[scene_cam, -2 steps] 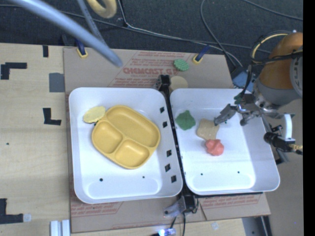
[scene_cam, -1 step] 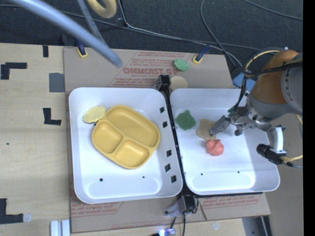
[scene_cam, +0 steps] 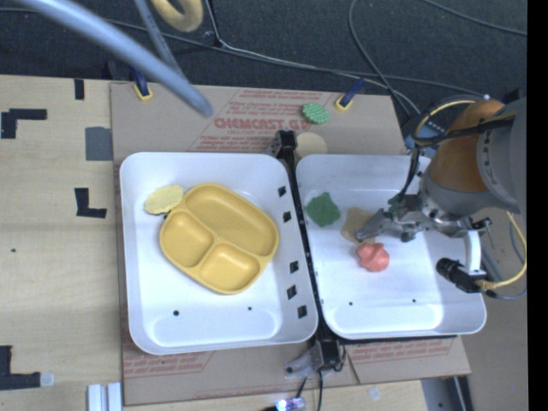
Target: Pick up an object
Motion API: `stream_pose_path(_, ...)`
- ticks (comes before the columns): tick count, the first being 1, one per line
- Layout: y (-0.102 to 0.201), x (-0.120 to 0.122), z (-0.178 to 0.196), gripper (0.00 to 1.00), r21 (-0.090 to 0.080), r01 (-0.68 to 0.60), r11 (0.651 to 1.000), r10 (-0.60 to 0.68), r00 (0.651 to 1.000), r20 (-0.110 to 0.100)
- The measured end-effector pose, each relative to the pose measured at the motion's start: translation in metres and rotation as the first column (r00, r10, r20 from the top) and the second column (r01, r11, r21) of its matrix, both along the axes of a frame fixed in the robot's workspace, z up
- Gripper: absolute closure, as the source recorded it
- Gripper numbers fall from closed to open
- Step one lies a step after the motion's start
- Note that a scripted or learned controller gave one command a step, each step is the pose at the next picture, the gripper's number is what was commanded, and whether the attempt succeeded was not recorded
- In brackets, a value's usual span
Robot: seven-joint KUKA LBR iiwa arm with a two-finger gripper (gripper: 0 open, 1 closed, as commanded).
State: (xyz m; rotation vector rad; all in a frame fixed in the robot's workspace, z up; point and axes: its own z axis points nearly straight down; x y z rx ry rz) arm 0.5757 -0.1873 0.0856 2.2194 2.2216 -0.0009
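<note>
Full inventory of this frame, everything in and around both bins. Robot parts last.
bins: 2, white, side by side on the bench
divided plate: 1, yellow, left bin
wavy chip: 1, pale yellow, left bin, at the plate's upper left edge
green lump: 1, green, right bin, upper left part
tan piece: 1, tan, right bin, right of the green lump, by the gripper
pink lump: 1, pink-red, right bin, just below the gripper
dotted disc: 1, green, on the cardboard above the bins
clips: 2, blue and yellow, cardboard's top edge
arm: 1, grey with orange band, right side
gripper: 1, dark metal, over the right bin
</note>
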Motion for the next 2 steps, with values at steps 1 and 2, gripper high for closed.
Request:
stream_pose_path(1, 0.002, 0.003, 0.014, 1.00, 0.002, -0.001, 1.000, 0.001, 1.000, 0.008)
stream_pose_path(2, 0.002, 0.005, 0.057, 1.00, 0.001, -0.001, 1.000, 0.001, 1.000, 0.002)
